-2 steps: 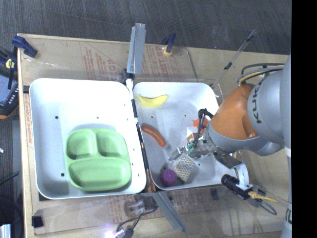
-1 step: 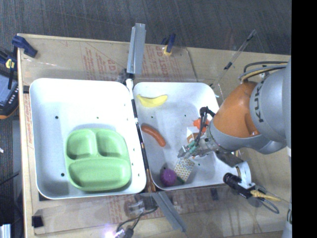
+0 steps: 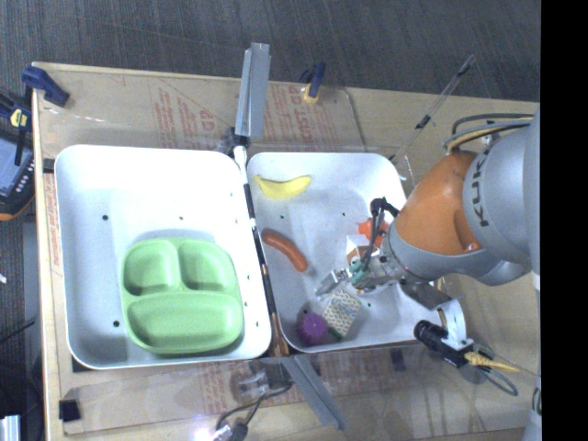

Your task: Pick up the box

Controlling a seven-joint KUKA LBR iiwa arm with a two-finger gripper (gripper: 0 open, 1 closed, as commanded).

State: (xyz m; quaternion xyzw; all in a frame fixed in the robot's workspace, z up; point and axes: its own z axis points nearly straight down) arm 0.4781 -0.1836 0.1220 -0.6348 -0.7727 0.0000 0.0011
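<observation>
hovering low in the right bin [image 3: 390, 177], the claw [image 3: 354, 278] sits just above the patterned box [image 3: 340, 312], apparently lining up a grasp; its opening i cannot tell.

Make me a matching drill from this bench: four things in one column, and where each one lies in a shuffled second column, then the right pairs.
Things:
1. banana
2. green tray
3. purple ball
4. sausage

Places:
A. front edge of the right bin, beside the patterned box
B. left bin, toward its front
C. far end of the right bin
D. middle of the right bin, near its left wall

Pairs: 1-C, 2-B, 3-A, 4-D
</observation>
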